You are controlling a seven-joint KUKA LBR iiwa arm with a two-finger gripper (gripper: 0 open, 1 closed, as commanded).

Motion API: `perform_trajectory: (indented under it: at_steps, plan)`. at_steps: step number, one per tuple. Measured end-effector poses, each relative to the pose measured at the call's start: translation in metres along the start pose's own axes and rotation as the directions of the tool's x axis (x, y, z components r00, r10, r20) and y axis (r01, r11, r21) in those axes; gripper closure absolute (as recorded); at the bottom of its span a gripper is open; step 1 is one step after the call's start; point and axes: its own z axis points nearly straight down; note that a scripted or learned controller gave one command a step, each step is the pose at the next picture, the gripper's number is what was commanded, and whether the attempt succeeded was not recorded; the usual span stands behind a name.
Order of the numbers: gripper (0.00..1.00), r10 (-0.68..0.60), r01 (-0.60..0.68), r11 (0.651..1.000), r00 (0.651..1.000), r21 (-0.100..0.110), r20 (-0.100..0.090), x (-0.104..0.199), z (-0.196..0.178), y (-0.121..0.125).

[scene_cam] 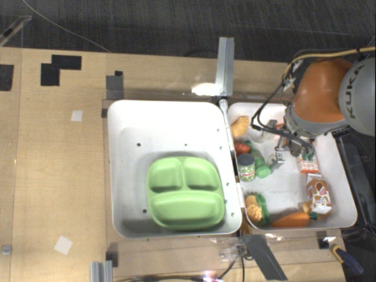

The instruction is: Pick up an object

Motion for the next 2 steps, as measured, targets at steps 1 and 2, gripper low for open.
perform_trajectory:
  at_steps: [1,2]
  plan:
    - [0.00,0.173,-0.173,0.985,0.985,0.000,-0.003,0.046,0.002,-0.006]
    - [0.00,0.159,-0.159,0.987,0.987,-0.018,-0.018,-0.051,0.009,-0.026]
